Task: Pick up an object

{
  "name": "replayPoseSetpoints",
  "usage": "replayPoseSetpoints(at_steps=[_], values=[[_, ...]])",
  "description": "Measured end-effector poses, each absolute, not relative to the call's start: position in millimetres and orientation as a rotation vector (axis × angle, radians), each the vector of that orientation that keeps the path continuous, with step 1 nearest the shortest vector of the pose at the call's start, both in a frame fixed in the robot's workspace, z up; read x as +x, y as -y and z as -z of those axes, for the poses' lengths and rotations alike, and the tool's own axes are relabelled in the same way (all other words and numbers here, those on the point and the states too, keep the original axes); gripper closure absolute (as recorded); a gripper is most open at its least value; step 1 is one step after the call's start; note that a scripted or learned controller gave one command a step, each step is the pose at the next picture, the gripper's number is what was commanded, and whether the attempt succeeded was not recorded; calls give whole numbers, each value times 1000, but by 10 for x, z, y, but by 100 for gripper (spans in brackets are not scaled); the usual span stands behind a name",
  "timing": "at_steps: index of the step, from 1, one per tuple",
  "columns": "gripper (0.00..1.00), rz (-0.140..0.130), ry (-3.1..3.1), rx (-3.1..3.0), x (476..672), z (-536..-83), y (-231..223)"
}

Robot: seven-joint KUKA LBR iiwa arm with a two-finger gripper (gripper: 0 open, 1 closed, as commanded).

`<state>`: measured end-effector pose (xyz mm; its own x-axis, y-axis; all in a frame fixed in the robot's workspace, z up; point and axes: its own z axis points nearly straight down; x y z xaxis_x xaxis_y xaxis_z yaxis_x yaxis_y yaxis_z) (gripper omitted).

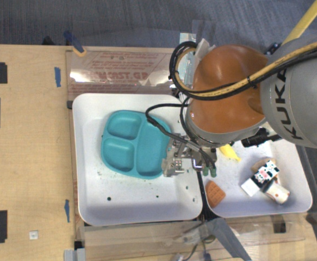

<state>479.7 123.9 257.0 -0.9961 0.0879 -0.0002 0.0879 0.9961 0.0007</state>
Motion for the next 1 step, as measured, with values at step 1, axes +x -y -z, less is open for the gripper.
replayPoseSetpoints(at_steps=[1], values=[[100, -5, -3104, -475, 4812, -2220, -2144]])
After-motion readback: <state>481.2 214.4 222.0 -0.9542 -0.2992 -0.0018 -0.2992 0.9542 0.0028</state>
